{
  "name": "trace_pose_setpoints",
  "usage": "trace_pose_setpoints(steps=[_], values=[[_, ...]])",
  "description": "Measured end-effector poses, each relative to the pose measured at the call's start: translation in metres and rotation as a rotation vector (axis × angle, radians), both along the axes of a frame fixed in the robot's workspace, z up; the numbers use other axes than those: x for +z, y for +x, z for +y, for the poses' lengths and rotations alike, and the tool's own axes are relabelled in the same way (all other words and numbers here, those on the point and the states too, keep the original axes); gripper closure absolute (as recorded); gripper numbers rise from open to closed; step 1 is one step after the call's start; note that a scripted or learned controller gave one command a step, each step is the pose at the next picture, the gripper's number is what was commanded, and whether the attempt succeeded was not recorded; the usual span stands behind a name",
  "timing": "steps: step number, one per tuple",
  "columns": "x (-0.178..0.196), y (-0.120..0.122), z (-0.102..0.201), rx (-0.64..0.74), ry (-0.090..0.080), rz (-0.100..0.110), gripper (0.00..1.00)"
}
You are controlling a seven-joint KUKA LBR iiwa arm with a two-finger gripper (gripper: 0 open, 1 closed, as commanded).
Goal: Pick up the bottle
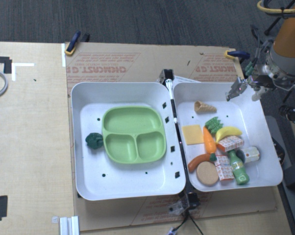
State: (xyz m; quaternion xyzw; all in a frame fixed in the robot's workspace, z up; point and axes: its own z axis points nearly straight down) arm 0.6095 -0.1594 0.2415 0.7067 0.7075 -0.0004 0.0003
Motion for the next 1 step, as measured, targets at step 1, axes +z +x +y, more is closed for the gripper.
trace_pose_setpoints(steps=[1], values=[[0.0096,0.0005,-0.0002,0.002,-0.001,-0.001,1.0]])
